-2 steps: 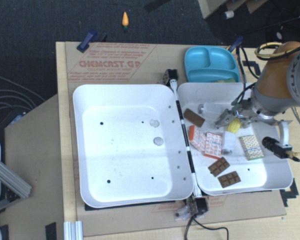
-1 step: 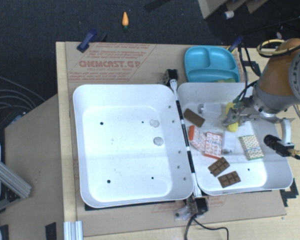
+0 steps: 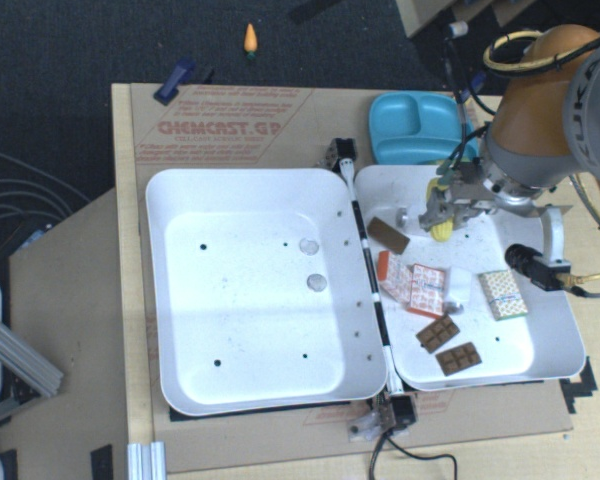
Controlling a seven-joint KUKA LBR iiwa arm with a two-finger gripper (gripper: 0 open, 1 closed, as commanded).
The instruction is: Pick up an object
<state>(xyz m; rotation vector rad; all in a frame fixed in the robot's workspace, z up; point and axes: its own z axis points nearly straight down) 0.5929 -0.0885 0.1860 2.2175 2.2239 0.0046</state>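
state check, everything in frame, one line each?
claw: low in the right bin, at the yellow object, grip unclear
yellow object: on bin floor under the claw
right bin: holds small items
chocolate bars: flat, near front
patterned packet: flat, mid-bin
left bin: two small discs inside
blue tray: upright, behind right bin

The left bin lies wide open — easy passage. The right bin is crowded: chocolate bars, packets and the arm block its upper half — bare floor only near the right rim.
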